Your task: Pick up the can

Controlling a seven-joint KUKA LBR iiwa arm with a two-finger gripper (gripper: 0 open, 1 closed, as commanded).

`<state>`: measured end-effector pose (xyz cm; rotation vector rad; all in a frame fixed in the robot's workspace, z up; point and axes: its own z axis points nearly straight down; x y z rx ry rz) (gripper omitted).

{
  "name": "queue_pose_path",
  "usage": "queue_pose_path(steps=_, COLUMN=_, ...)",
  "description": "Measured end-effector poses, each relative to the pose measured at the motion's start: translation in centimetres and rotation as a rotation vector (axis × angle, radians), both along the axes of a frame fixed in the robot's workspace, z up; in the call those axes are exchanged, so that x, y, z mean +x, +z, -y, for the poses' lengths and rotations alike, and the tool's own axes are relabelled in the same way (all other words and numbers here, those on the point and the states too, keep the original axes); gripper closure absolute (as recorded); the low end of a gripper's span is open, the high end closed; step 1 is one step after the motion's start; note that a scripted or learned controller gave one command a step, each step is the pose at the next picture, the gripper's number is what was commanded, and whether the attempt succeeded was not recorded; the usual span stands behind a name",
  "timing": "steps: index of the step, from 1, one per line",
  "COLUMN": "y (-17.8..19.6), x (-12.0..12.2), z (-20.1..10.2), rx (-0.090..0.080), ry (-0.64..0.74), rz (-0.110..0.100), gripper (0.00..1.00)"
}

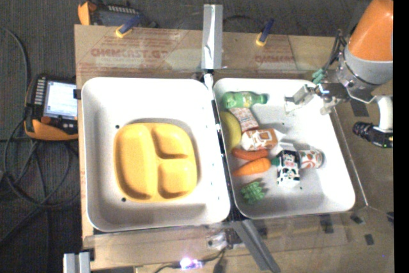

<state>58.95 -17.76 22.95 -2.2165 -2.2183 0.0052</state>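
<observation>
The can [310,158] lies on its side in the right bin [342,198], toward that bin's middle right. It is small, with a red and white label and a pale metal end facing right. Just to its left, touching or nearly so, stands a small black-and-white carton [289,169] printed like a cow's hide.

West of these lies a cluster of toy foods. An orange carrot [252,167] sits at a slant with its tip toward the bin's left wall, and a thinner red-orange piece [246,153] lies just above it. A box with an orange and white label [259,138] rests above that, beside a yellow banana [231,130] against the left wall. A green bottle [243,100] lies on its side near the bin's top left corner, with a pale striped packet [243,116] just below it. A small green leafy piece [253,192] sits near the bin's lower edge.

The jaws [310,96] hang over the upper right part of the right bin, well apart from the can and higher in the view. Whether they are released or clenched cannot be told; nothing is seen between them.

The left bin [96,99] holds a yellow divided tray [156,160] with three compartments. Both bins stand on a brown board counter [147,51].
</observation>
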Motion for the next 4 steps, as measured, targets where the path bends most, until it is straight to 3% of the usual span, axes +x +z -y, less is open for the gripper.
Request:
queue_pose_path(steps=1, y=-6.3, x=-8.4, z=4.7, rx=0.000, ry=0.010, rz=-0.001, gripper=0.00)
queue_pose_path(steps=2, y=-11.6, x=-6.5, z=4.2, rx=0.002, ry=-0.011, rz=0.023, gripper=0.00)
queue_pose_path(steps=3, y=-13.2, x=-6.7, z=3.6, rx=0.005, ry=0.020, rz=0.028, gripper=0.00)
queue_pose_path(steps=4, y=-10.1, x=-4.3, z=-2.3, rx=-0.002, ry=-0.058, rz=0.001, gripper=0.00)
